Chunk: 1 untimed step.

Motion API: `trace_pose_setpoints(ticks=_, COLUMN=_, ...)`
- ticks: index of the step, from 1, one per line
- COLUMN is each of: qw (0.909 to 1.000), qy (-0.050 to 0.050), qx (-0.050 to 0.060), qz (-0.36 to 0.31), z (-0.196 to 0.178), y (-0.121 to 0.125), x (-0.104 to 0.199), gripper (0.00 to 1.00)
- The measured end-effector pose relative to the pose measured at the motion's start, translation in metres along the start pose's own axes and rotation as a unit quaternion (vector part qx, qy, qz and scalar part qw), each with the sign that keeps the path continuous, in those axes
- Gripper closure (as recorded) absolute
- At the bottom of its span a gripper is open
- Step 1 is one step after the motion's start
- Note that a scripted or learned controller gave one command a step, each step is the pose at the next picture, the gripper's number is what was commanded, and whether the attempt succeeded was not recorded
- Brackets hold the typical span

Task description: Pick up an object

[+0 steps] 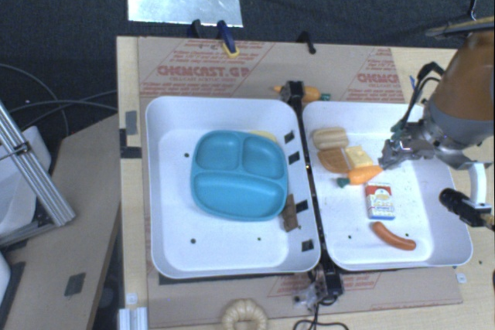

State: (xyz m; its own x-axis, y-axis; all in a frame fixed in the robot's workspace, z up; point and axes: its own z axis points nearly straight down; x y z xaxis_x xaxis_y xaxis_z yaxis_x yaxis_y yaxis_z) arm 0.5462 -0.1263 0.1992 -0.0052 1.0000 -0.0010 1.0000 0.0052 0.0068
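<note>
The end effector point(389, 154) hangs over the right bin point(441, 247), just beside the carrot point(360, 175); its state I cannot tell. The carrot looks light, stiff and smooth (probably plastic), so hold it across the thick middle.

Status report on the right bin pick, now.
Gripper low over right bin, beside the carrot. Nothing seen between fingers. Carrot lies against the bread pieces; small carton and sausage nearby.

Right bin point(441, 243) holds bread roll point(329, 137), toast slice point(334, 160), cheese point(357, 157), carrot point(360, 176), small carton point(380, 202), sausage point(394, 236).
</note>
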Motion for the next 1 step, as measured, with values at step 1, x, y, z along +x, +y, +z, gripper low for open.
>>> trace_pose_setpoints(ticks=1, qw=1.0, qy=0.0, qx=0.002, qz=0.0, z=-0.0262, y=0.0013, x=0.0001, gripper=1.0)
